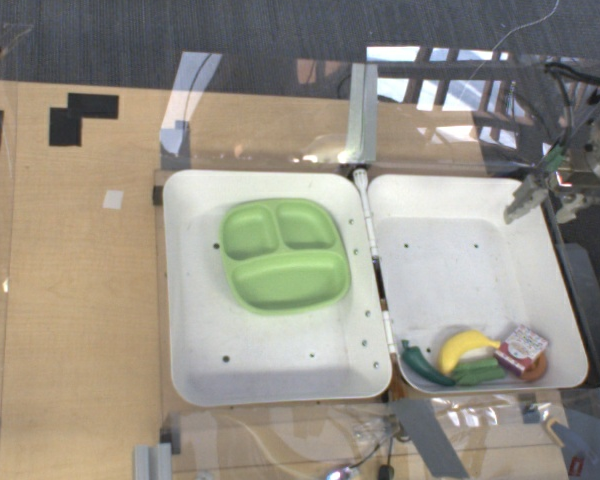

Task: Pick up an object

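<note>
You have two shallow white bins side by side on the bench. The gripper (528, 196) sits at the far right corner of the right bin (460, 268), a pale grey tip poking in from a tangle of cables and dark hardware at the right edge. You cannot tell from this view whether it is released or clenched; nothing is seen in its grasp.

Well to the gripper's left, across the divider, the left bin (195, 358) holds a green divided plate (283, 255), lying flat near the bin's middle, with two small compartments on its far side and one long one on its near side.

The things to pick lie well apart from the gripper, toward the camera, bunched in the near corner of the right bin. There you see a yellow banana (466, 348), curved, resting partly on a long green vegetable (455, 372) that runs along the bin's near wall. Just beside the banana's right end lies a small red and white packet (525, 345), and a reddish-brown rounded thing (536, 369) peeks from under it.

That cluster overlaps, so you cannot make out how much of each piece is covered, nor what the reddish thing is. The arm behind the gripper is cut off by the frame and blurred by reflections on the clear panel.
</note>
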Controlling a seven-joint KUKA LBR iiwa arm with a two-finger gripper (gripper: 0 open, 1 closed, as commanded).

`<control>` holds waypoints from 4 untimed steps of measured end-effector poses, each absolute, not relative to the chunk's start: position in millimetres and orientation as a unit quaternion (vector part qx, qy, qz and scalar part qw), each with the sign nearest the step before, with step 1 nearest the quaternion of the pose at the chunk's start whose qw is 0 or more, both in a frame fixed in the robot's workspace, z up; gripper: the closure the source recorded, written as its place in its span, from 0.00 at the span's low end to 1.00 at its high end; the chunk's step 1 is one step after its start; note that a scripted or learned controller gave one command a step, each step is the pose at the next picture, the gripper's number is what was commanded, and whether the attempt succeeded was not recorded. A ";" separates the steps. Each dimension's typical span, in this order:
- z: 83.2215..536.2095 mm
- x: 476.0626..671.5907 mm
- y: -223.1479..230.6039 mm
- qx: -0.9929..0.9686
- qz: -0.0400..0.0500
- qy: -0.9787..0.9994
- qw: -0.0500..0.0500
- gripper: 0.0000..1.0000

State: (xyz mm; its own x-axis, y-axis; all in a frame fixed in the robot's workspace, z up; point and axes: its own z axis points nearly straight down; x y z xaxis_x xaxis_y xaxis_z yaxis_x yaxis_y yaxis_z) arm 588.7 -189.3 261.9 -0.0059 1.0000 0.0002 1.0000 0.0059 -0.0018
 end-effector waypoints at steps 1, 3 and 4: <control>110.4 586.0 -131.9 -0.724 0.000 -0.690 0.000 0.00; 101.5 609.9 -196.2 -0.780 -0.006 -0.626 -0.006 1.00; 178.9 631.5 -146.8 -0.846 -0.001 -0.533 -0.001 1.00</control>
State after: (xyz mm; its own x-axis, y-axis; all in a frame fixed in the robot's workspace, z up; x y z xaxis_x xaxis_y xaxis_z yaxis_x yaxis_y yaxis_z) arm 631.5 -146.8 178.9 0.4325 0.9017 0.0002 0.9017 -0.4325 0.0024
